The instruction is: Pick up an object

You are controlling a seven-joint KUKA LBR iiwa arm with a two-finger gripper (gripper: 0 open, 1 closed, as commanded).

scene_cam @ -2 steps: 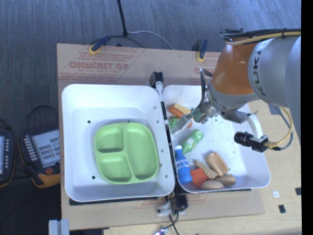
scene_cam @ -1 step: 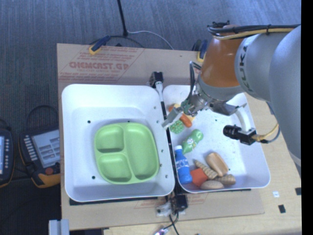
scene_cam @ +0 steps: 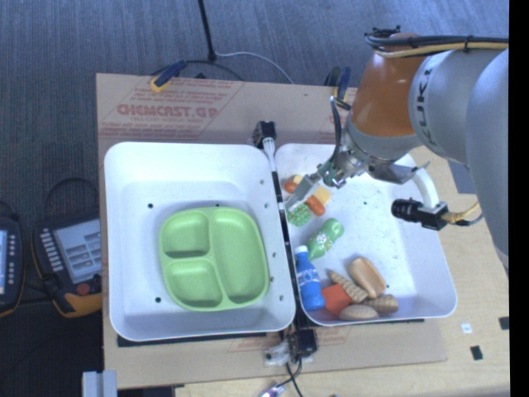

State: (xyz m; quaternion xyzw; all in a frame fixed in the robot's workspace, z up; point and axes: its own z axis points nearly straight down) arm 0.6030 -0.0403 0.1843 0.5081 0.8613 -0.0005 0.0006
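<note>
My gripper reaches down from the grey and orange arm into the upper left part of the right bin. It hangs over a small cluster of toys: an orange piece, a yellow piece and a round green piece. Whether it touches any of them is hidden by the wrist. Lower in the same bin lie a green bottle, a blue bottle, a red block and tan bread-like toys.
The left bin holds a green divided plate. A black clamp sits at the top of the wall between the bins. A black sensor with a cable juts from the arm over the right bin's right side.
</note>
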